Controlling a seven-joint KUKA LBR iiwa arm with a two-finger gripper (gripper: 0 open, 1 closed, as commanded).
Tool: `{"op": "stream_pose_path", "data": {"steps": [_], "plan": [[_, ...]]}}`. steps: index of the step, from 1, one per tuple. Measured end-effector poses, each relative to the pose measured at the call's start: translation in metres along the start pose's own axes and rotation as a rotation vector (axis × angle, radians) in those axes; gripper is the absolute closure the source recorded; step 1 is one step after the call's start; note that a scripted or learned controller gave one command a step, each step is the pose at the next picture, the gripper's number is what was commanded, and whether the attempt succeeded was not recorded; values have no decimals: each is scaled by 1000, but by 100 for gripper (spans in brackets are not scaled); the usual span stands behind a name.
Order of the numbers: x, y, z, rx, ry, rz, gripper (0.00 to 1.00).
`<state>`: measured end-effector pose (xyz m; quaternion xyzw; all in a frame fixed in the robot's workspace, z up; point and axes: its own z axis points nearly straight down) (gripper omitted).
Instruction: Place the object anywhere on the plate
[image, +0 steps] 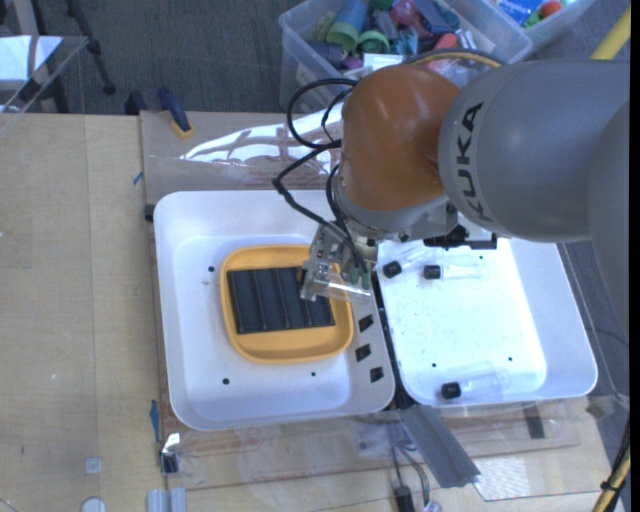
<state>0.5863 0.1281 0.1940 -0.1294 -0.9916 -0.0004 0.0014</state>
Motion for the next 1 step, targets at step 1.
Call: {"op": "stream_pose_path", "data": {"steps": [1], "plan": [[0,0,0,-1,0,1,0]]}}
